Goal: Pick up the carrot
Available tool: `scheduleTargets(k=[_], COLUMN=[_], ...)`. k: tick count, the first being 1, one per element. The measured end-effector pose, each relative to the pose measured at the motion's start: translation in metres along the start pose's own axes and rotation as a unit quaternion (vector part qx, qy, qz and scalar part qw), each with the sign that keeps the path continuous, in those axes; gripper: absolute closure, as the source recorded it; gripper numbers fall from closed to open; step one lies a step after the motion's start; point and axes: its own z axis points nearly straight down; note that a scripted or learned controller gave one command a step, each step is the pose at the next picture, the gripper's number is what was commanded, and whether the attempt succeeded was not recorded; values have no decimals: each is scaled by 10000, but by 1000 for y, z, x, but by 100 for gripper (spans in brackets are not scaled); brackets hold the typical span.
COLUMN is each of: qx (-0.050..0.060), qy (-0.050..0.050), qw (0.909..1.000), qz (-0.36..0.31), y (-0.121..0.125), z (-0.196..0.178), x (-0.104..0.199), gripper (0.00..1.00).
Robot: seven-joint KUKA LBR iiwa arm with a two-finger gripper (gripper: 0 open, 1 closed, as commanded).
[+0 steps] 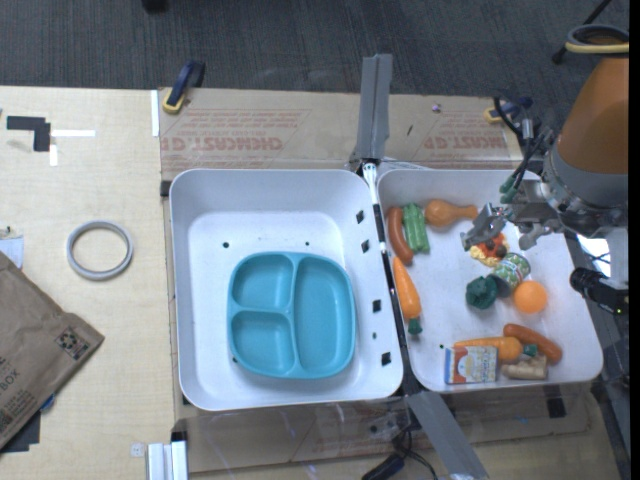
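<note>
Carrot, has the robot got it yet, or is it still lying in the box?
Not yet. The carrot still lies along the left wall of the right bin, with nothing gripping it. The gripper sits further right, above the small toys in that bin. Reaching across, gripping and lifting the carrot are all left.

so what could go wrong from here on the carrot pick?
1. The gripper hovers in the right bin, well away from the carrot; closing there would likely catch other toys.
2. The carrot lies tight against the bin's left wall, leaving little finger room.
3. A red sausage and green vegetable sit nearby, inviting a wrong pick.
</note>
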Motion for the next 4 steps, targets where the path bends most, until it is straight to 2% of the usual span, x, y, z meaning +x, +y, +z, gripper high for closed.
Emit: scheduleTargets(k=[1,2,3,4], qx=[-2,-11,-32,-31], qy=[1,2,11,-5], qw=[9978,9940,9880,9884], qz=[666,-1094,-1544,-1520], y=[-31,-29,-40,-41], z=[26,60,138,129], x=[-85,-104,-107,-109], gripper=[0,0,0,100])
